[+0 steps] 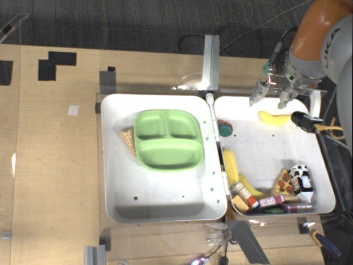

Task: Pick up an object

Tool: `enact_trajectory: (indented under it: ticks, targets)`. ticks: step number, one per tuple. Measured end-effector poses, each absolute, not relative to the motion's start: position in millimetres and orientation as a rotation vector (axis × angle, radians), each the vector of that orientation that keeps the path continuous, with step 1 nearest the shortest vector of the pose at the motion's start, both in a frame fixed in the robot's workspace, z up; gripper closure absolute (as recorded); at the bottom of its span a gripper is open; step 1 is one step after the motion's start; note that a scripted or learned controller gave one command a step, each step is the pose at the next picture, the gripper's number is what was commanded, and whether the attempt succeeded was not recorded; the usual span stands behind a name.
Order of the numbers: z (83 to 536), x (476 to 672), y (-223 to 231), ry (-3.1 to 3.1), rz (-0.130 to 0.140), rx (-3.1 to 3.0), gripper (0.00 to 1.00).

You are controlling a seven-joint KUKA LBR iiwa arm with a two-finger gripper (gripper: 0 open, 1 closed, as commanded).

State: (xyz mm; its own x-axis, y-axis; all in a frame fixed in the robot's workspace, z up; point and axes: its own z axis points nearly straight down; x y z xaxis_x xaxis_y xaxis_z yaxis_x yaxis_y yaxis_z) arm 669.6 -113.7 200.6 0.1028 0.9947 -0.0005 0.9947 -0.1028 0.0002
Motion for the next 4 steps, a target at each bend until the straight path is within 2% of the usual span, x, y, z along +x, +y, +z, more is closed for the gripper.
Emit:
enact_trajectory:
  ticks: [1, 2, 3, 4]
  targets:
    - [108, 675.5, -139, 2.232, 0.018, 2.181, 0.00]
    - [90, 621.9, -110, 2.218, 0.012, 2.213, 0.00]
    - [88, 671.7, -86, 2.160, 0.010, 2.273, 0.00]
    - [90, 624.2, -95, 2.144, 0.015, 2.285, 0.00]
